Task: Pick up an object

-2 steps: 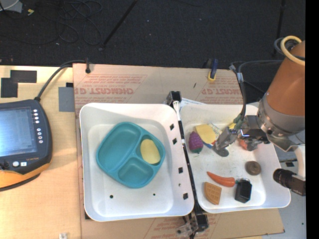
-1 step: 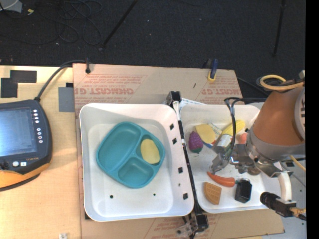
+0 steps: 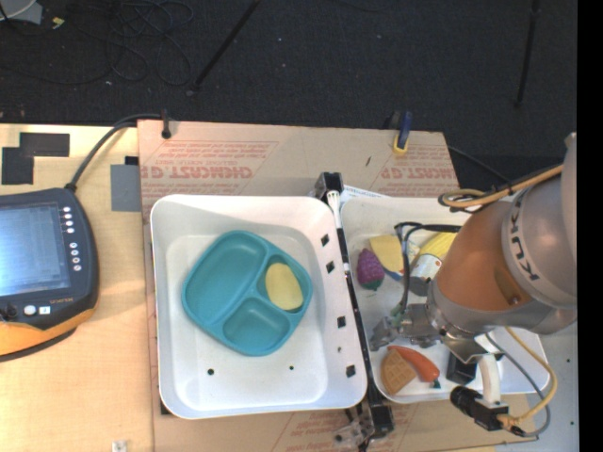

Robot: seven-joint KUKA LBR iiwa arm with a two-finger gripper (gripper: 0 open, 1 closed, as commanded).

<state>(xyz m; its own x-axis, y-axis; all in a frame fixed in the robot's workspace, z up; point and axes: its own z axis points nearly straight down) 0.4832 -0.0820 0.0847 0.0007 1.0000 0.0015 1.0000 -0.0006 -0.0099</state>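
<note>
arm low over rt bin, nr carrot & cracker.

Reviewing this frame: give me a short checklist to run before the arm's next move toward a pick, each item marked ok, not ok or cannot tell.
1. Arm over the right bin, where the loose items lie: ok.
2. Targets in sight: purple piece, yellow piece, carrot and tan piece all show: ok.
3. Gripper state: cannot tell; cables and the wrist cover it.
4. Anything held already: cannot tell.
5. Carrot and tan piece free to lift singly: not ok; they touch.
6. Teal tray with its yellow item sits in the left bin, away from the arm: ok.
</note>
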